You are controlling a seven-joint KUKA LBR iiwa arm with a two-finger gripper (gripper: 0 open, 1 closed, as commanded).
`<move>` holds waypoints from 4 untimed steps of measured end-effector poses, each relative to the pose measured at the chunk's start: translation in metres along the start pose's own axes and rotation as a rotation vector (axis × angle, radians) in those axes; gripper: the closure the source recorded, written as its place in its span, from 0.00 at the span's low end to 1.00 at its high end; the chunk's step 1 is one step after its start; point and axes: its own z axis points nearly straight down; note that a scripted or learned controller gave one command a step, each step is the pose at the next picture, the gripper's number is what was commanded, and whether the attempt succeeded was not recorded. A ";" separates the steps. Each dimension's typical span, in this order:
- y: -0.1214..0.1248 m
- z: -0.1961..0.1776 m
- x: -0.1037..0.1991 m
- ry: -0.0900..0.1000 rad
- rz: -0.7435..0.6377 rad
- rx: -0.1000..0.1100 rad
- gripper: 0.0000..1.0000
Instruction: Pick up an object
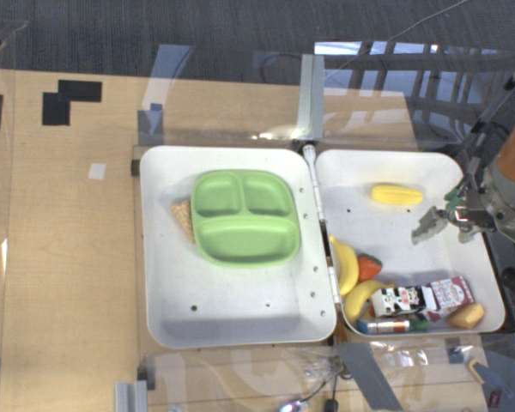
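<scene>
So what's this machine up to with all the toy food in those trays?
A robot arm reaches in from the right over the right bin, trying to pick something up. Its gripper hangs open above the bin floor with nothing between its fingers. A yellow corn piece lies just up and left of it. Bananas, a small carton and other bits crowd the bin's near edge. The left bin holds a green divided plate.

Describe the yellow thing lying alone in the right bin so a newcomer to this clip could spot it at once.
Start at the right bin, the one the gripper reaches into. In its far half, the yellow oblong lies by itself on bare white floor. The bananas are yellow too, but they are curved and crowded with the cartons along the near edge.
</scene>
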 end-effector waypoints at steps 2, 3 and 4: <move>-0.003 -0.044 0.002 -0.002 0.183 -0.003 0.00; 0.058 0.038 0.019 0.000 0.107 0.001 0.00; -0.021 0.131 0.030 0.000 0.171 -0.001 0.00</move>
